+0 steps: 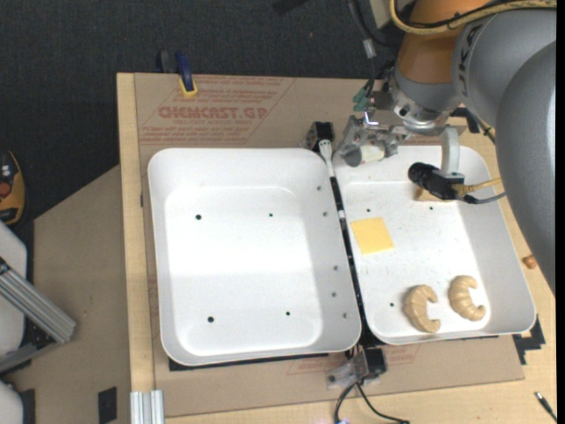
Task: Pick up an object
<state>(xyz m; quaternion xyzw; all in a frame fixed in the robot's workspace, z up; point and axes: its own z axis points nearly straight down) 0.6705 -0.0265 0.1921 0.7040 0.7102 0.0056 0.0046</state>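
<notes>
The left bin [238, 254], a smooth white shallow tray with rounded corners, sits on the brown board table [229, 104]. The right bin [441, 237] holds a flat yellow square [372, 235] near its middle and two curved, tan croissant-shaped pieces [421, 307] [466, 297] near its front edge. The gripper [371, 148] hangs over the bin's far-left corner; whether it grips anything cannot be told.

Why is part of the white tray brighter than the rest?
In the camera view, the left bin shows a brighter band of light across its lower floor and a greyer upper part; the two croissants and yellow square look sharp, while the huge grey arm near the lens looks soft.
</notes>
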